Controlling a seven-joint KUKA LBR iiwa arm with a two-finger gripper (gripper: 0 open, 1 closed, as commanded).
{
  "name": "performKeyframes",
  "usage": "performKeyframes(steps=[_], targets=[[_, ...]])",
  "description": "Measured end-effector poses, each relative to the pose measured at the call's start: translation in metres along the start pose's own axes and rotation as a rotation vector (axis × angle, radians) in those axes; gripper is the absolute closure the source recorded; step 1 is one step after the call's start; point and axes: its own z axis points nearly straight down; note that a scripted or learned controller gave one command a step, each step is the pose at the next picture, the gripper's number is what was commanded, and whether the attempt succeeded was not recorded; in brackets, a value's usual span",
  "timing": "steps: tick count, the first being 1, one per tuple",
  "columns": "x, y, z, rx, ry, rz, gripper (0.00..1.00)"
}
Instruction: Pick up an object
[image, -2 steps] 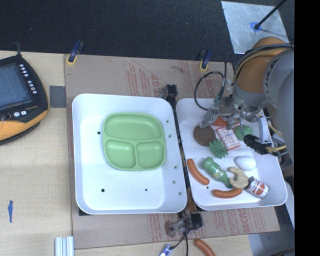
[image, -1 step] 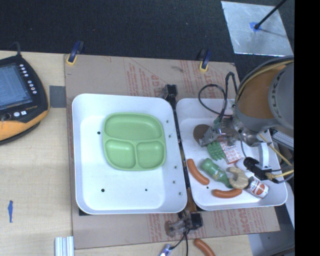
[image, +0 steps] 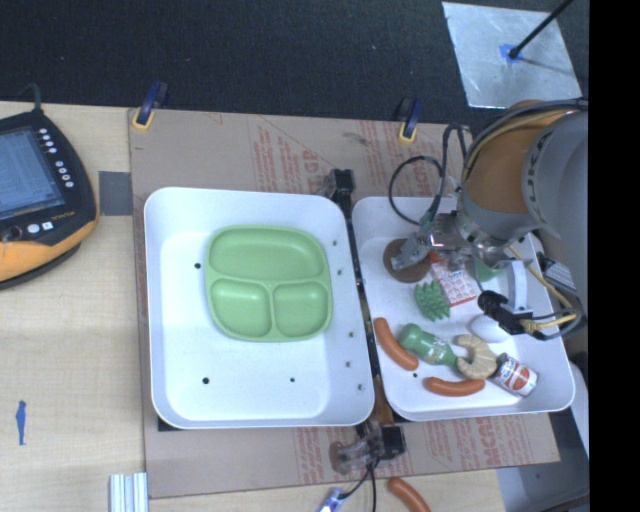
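Camera view: gripper (image: 432, 243) is low over the far end of the right bin (image: 560, 400), among the clutter; can't tell its state from this angle. Nearest candidates are the green spiky toy (image: 432, 299) and red-white packet (image: 458, 287), just toward the near side. Sausage (image: 394, 343) lies diagonal further on. Left bin (image: 160, 300) has the green divided plate (image: 269, 282). Tight, crowded room.

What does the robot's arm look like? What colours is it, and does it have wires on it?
The robot arm is big, round and smooth, grey with a wide orange band above the wrist. Thin black cables loop out beside it, and more black and yellow wires hang near its lower end. The gripper is a small dark, greyish metal part at the tip, with a tiny pinkish light spot on it.
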Motion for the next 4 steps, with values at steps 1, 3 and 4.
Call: performKeyframes(steps=[1, 3, 4], targets=[[0.017, 0.019, 0.001, 0.007, 0.0, 0.002, 0.0], [0.007, -0.035, 0.004, 0.01, 0.002, -0.001, 1.0], [0.037, -0.041, -0.097, 0.007, 0.003, -0.001, 1.0]])
